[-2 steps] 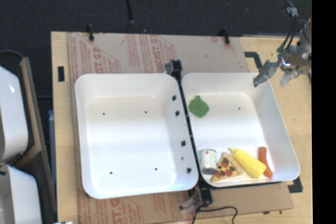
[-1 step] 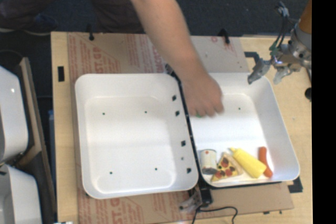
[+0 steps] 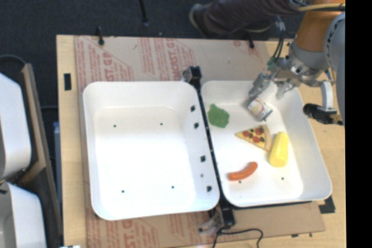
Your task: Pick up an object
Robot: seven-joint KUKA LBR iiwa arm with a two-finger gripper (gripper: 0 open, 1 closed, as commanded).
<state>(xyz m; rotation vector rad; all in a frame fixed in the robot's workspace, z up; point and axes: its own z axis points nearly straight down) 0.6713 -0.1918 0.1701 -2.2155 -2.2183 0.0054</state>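
Observation:
The right bin (image 3: 317, 180) holds a green leafy piece (image 3: 219, 116), a pizza slice (image 3: 254, 136), a yellow block (image 3: 279, 149), an orange-red sausage (image 3: 242, 172) and a small grey can (image 3: 259, 108). My gripper (image 3: 271, 90) hangs over the far part of this bin, open, its two fingers spread apart. The left finger (image 3: 258, 87) points down at the can and ends just above it. Nothing sits between the fingers.
The left bin (image 3: 145, 148) lies beside the right one, with a black divider strip (image 3: 203, 130) between them. Both rest on a cardboard sheet (image 3: 133, 58) on the bench. A person's legs (image 3: 250, 3) stand behind the bench.

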